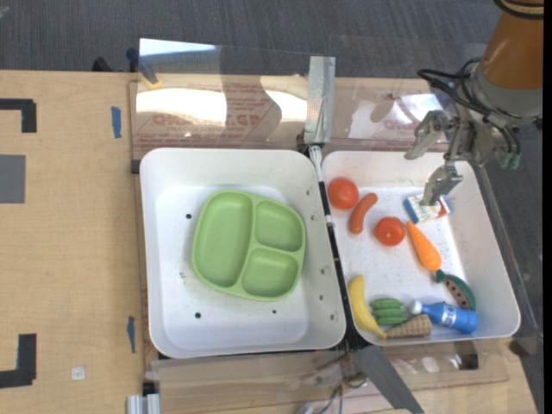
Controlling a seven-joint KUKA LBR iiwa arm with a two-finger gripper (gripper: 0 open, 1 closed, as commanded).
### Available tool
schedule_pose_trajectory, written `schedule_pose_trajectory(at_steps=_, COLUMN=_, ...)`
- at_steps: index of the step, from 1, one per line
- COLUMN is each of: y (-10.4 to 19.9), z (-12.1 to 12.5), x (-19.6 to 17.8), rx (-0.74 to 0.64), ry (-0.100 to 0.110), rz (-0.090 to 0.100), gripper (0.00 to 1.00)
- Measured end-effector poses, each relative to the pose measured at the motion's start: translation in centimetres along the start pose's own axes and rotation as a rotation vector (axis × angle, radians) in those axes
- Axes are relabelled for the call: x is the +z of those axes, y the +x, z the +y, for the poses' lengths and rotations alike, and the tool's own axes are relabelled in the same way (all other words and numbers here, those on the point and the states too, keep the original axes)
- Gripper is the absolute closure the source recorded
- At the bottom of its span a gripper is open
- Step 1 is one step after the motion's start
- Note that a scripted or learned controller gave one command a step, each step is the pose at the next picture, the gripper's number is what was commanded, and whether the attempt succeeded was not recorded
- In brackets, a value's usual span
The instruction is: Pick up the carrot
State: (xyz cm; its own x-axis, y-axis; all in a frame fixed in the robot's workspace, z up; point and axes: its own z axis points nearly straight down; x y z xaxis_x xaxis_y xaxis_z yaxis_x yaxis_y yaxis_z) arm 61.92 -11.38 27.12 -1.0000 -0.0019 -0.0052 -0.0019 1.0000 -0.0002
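the end effector (pixel 442 182) hangs over the right bin (pixel 496 257) (upper part); whether it is released or clenched cannot be told. the carrot (pixel 423 245) lies in that bin, just below a small blue-and-white box (pixel 426 207) whose print is unreadable. the arm is cut off top right.

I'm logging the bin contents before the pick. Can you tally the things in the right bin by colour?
Red, 3: tomato, tomato, sausage
Orange, 1: carrot
Yellow, 1: banana
Green, 2: pea pods, watermelon slice
Blue, 2: bottle, small blue-and-white box
Tan, 1: cone
Total: 10
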Motion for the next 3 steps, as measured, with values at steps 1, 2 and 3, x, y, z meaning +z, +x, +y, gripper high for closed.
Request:
schedule_pose_trajectory(at_steps=1, y=3.6, z=1.4, x=15.9, rx=0.079, ry=-0.002, rz=0.013, gripper=0.0)
schedule_pose_trajectory(at_steps=2, y=6.3, z=-5.4, x=18.1, rx=0.134, ry=0.003, rz=-0.003, gripper=0.0)
schedule_pose_trajectory(at_steps=3, y=5.9, z=-5.3, x=16.8, rx=0.13, ry=0.004, rz=-0.016, gripper=1.0)
